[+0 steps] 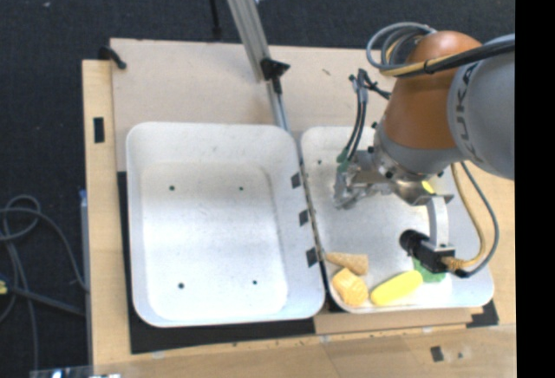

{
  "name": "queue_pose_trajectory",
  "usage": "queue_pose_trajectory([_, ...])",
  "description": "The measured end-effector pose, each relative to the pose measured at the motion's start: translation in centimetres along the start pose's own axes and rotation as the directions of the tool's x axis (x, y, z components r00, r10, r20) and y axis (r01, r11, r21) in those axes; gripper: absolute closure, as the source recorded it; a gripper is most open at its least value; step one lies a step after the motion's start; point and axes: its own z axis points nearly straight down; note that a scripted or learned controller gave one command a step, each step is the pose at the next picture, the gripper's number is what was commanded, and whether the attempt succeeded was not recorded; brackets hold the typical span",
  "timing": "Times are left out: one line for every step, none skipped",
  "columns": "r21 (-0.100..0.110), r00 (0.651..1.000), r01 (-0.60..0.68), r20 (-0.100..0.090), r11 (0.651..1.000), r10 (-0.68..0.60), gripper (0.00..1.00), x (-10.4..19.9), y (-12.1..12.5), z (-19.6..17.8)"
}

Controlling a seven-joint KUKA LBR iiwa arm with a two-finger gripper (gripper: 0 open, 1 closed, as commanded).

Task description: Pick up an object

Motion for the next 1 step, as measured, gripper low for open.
queue_pose_trajectory([-0.003,1.0,0.001,-0.001,1.0,-0.001,1.0,4.95,-0.75,-1.04])
